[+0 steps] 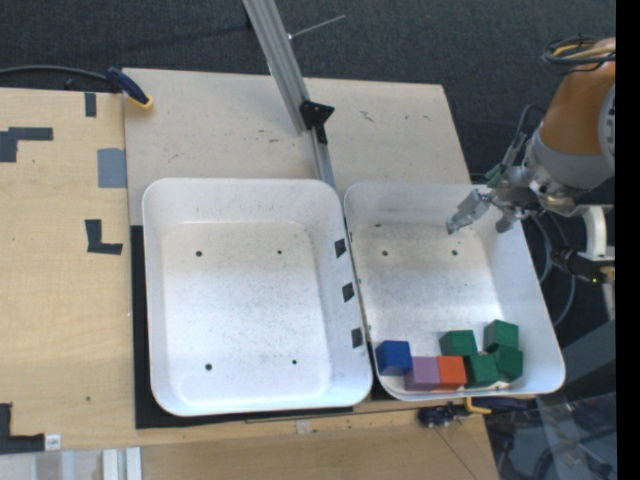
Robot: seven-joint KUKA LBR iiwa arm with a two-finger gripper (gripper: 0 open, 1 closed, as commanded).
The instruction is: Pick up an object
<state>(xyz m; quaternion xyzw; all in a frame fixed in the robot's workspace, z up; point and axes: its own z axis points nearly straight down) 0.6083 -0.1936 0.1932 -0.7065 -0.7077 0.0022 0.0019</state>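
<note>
Two white bins sit side by side on my desk [250, 98]. At the far left edge of the desk lies a blue and yellow clamp [130, 86]. Next comes the left bin [160, 268]. A grey metal bar [285, 63] slants down from the top toward the seam between the bins. The right bin [420, 268] holds a cluster of blocks along its near edge: a blue block [393, 356], then a purple block [426, 371], an orange block [452, 370], and several green blocks [490, 350] packed into the near right corner, all touching or just beside each other. My gripper [483, 208] hangs over the far right part of this bin, well apart from the blocks, its fingers spread and holding nothing.
</note>
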